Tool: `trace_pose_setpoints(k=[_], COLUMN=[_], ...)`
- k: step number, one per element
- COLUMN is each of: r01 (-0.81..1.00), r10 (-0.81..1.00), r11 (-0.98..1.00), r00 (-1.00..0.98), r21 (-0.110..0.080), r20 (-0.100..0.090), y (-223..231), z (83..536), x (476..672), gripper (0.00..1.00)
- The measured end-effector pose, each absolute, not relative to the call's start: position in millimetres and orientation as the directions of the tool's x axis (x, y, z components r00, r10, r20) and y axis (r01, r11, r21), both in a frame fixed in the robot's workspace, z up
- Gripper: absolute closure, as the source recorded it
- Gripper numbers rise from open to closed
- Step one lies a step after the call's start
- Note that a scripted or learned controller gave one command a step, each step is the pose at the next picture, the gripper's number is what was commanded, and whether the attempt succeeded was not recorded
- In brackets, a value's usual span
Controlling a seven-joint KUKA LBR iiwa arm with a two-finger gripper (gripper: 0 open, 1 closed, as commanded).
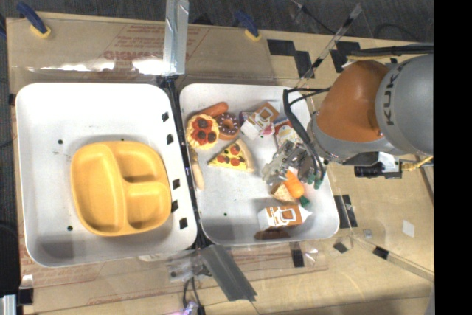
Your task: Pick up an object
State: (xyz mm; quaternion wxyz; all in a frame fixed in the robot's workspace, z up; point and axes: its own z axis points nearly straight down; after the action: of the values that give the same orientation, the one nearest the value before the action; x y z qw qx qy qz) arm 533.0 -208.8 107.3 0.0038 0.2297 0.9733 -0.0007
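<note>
Nearest me, a carton [284,216] lies at the right bin's [221,232] six o'clock. Just above, my gripper [284,167] sits low over an orange piece [293,187], probably the target, since it's handiest. Whether it has clamped, I cannot tell. Pizza [230,156] lies toward nine; the yellow tray [122,188] fills the left bin

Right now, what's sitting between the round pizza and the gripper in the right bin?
In the camera view, the triangular pizza slice lies on the bin floor between the round pizza and the gripper, with bare white floor either side of it.
</note>
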Motion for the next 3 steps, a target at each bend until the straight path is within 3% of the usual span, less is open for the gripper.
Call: trace_pose_setpoints(k=[1,2,3], r01=[0.221,0.241,0.167], r10=[0.221,0.241,0.167], r11=[0.975,0.971,0.986], r00=[-0.975,-0.971,-0.986], r21=[0.000,0.000,-0.002], r20=[-0.005,-0.005,-0.003], y=[-122.5,-125.0,-161.0], z=[203.2,231.1,244.9], x=[515.9,596.2,645.8], gripper=[1.00,1.00,1.00])
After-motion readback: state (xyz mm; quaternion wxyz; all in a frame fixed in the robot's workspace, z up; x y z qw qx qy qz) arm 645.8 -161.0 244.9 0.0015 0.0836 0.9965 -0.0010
